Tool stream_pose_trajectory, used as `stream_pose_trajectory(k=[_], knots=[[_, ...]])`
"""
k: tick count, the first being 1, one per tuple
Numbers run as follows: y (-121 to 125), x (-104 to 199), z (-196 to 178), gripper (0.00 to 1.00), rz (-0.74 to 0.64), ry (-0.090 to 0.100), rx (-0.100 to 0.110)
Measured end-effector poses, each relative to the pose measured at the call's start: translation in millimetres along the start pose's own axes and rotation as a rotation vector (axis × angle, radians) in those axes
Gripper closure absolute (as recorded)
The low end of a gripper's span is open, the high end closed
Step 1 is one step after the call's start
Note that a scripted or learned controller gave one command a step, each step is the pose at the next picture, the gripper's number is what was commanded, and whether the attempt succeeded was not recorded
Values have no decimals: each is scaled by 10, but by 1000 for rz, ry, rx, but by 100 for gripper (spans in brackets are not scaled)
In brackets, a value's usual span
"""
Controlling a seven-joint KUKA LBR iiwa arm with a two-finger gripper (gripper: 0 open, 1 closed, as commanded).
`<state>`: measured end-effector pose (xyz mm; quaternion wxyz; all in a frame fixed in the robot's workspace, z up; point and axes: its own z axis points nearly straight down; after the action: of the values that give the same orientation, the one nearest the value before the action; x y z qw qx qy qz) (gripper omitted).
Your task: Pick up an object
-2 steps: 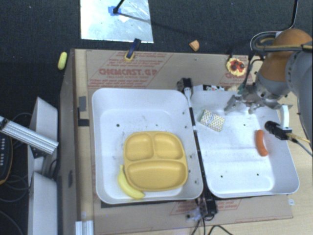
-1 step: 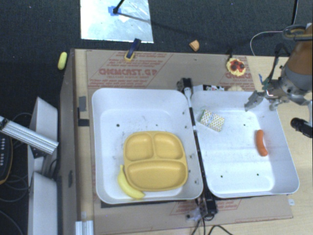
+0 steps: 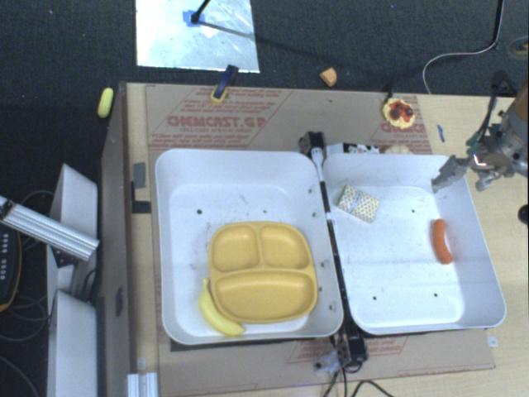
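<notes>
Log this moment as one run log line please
end effector: above right bin's far right corner, holding nothing | right bin: sausage, patterned packet | left bin: yellow tray, banana

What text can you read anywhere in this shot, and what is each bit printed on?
"CHEMCAST GP", in red: on the brown sheet under the bins, behind the left bin; the last letters are blurred, so the reading is unsure.
More red print on the same sheet, around that word and along its front edge: too small and blurred to read.
Small patterned packet in the right bin: no legible words.
</notes>
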<state>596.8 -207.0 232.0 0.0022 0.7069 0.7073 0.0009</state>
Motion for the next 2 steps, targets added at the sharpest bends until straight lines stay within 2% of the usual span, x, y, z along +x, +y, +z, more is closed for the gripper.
stream_pose_trajectory(k=[1,2], knots=[[-271,8,473,0,0,2,4],[-142,4,-179,0,-3,0,-1]])
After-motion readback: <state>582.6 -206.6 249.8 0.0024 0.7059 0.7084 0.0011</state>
